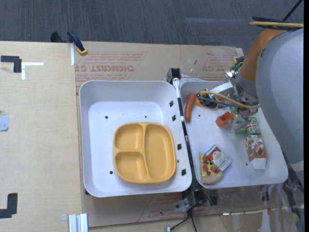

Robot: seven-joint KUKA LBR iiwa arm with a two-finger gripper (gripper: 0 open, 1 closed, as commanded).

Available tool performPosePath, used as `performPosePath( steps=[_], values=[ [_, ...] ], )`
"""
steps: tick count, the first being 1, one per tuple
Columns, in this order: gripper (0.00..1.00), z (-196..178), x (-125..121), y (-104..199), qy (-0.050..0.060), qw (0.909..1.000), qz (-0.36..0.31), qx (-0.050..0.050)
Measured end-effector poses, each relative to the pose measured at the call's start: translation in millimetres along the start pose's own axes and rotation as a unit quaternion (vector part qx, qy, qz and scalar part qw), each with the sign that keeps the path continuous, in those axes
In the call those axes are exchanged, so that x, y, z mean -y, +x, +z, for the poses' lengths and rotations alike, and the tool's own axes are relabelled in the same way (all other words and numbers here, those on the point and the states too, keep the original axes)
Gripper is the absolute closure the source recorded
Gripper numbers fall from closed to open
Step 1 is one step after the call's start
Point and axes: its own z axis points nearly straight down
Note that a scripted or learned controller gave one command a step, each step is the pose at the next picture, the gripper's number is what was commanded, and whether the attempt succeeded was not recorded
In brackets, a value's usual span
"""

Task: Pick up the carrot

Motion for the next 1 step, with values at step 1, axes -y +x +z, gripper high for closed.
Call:
performPosePath(
  steps=[1],
  values=[
    [0.0, -3.9, 14.8, -18.6, 0.001, 1.0, 0.004, 0.002]
  ],
)
